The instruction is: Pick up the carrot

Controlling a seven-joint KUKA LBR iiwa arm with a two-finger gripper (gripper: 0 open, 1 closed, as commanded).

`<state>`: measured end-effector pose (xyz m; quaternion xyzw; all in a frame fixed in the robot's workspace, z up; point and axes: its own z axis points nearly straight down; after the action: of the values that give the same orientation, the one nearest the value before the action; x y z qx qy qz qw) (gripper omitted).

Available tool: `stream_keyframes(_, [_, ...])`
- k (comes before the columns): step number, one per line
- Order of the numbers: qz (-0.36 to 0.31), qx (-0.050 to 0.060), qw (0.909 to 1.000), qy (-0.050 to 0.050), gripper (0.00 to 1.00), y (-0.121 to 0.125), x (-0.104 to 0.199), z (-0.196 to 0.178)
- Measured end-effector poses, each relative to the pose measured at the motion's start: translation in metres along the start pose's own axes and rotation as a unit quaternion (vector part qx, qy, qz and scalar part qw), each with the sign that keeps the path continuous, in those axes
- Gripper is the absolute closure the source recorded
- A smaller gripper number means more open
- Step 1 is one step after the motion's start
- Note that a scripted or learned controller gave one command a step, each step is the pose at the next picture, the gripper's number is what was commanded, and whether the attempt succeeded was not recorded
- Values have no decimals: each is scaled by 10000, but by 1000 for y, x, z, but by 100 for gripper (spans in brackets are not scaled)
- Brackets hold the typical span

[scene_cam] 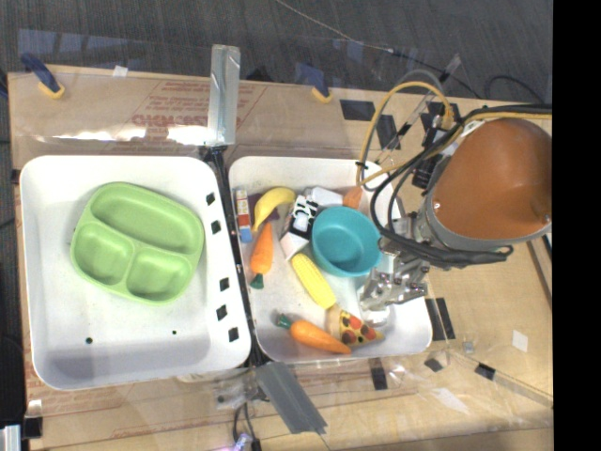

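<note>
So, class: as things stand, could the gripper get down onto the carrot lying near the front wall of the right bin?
Probably yes. The carrot lies uncovered on the bin floor, nothing on top, and the gripper hangs just to its right. The small toy at its tip and the near bin wall crowd it.

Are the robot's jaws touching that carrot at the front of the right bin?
Apart. In the camera view, bare white bin floor separates the gripper from the carrot.
</note>
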<state>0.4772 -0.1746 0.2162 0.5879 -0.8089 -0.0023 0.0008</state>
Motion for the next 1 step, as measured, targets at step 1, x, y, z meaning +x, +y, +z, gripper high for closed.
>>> stream_keyframes(1, [37,-19,10000,-6,100,-8,27,42])
